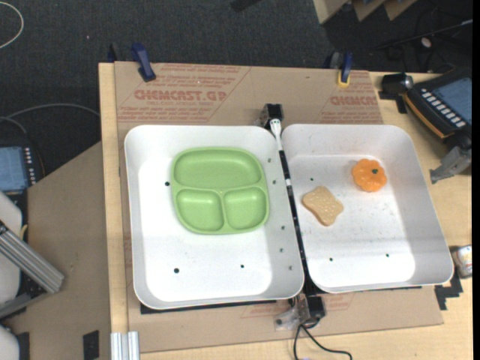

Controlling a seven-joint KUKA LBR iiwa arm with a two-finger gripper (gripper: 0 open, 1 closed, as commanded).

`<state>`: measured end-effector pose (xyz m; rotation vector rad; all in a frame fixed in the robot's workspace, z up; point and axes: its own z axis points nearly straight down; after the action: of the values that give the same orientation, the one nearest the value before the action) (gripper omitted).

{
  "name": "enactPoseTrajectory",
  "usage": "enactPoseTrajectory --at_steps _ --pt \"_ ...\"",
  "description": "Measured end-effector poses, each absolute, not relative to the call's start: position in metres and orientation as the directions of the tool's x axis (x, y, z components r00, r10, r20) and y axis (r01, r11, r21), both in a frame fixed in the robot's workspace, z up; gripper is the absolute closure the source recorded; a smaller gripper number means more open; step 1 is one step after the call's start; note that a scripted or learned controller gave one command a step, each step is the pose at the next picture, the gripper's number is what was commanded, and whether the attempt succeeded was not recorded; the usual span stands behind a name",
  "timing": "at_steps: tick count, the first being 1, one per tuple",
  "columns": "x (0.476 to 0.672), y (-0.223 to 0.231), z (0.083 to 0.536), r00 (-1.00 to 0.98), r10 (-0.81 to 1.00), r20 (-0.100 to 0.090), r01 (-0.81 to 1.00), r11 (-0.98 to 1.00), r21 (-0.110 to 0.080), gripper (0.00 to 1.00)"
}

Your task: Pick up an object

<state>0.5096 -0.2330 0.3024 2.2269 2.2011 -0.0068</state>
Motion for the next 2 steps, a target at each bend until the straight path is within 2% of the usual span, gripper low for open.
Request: enactPoseTrajectory --at_steps 1,2 --pt "0.478 -0.199 0.326 -0.002 1.000 0.001 1.000 0.002 0.001 0.00" --pt "0.480 -0.213 0.096 -0.002 1.000 0.000 1.000 0.002 0.002 0.00"
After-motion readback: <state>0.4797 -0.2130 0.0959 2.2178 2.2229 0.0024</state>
